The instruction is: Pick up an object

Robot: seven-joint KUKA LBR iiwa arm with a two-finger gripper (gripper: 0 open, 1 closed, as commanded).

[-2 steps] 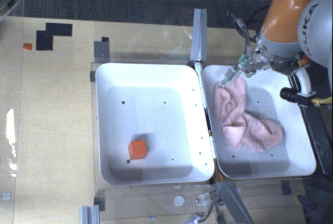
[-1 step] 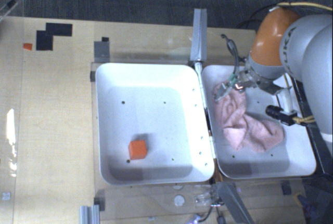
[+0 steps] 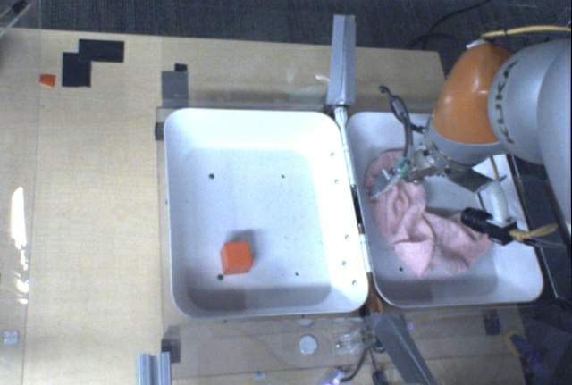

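Observation:
A crumpled pink cloth (image 3: 420, 227) lies in the right bin (image 3: 447, 289). My gripper (image 3: 399, 174) is low over the cloth's upper left part, its tips down at the fabric. An orange cube (image 3: 237, 257) rests near the front of the left bin (image 3: 259, 142), far from the gripper.
A grey divider post (image 3: 340, 62) stands behind the seam between the two bins. Black blocks (image 3: 88, 60) and a small orange piece (image 3: 47, 80) lie on the bench at the far left. The arm's orange band (image 3: 469, 97) hangs over the right bin's back edge.

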